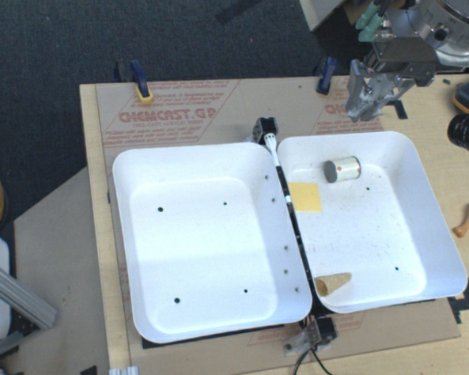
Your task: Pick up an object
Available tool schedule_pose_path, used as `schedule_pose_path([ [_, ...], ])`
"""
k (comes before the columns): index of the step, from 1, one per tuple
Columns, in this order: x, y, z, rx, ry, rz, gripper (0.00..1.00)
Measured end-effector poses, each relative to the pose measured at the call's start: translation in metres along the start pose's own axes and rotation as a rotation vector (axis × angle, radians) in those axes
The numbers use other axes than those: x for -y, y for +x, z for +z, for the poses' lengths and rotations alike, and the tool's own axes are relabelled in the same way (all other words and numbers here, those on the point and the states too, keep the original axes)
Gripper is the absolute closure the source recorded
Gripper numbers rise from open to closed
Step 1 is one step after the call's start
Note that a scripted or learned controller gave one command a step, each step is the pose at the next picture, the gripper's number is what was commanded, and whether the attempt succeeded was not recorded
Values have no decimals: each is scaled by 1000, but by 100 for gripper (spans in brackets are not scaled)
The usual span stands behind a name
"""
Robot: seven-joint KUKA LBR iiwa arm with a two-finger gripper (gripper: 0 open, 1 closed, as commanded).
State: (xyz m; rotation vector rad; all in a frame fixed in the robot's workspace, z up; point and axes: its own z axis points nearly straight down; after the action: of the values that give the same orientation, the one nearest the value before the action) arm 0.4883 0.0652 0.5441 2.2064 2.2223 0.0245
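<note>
Three objects lie in the right bin [426, 211]. A small silver cylinder with a dark end cap [341, 169] rests near the far wall. A flat yellow square [305, 196] lies by the bin's left wall. A brown wedge-shaped piece [332, 283] sits at the near left corner. My gripper [362, 108] hangs above the bench beyond the right bin's far rim, up and to the right of the cylinder, with its fingers pointing down. Nothing shows between the fingers, which look slightly apart.
The left bin [135, 252] holds nothing but small dark holes in its floor. A black clip [264, 129] joins the two bins at the far end. Blue clamps [139, 76] [326, 72] grip the cardboard base's far edge.
</note>
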Motion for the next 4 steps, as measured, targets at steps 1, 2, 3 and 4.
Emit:
schedule_pose_path([
  [1,-1,-78,9,6,20,16,100],
  [2,11,-151,9,7,20,16,100],
  [3,11,-231,9,9,16,16,100],
  [4,11,-293,9,10,16,14,100],
])
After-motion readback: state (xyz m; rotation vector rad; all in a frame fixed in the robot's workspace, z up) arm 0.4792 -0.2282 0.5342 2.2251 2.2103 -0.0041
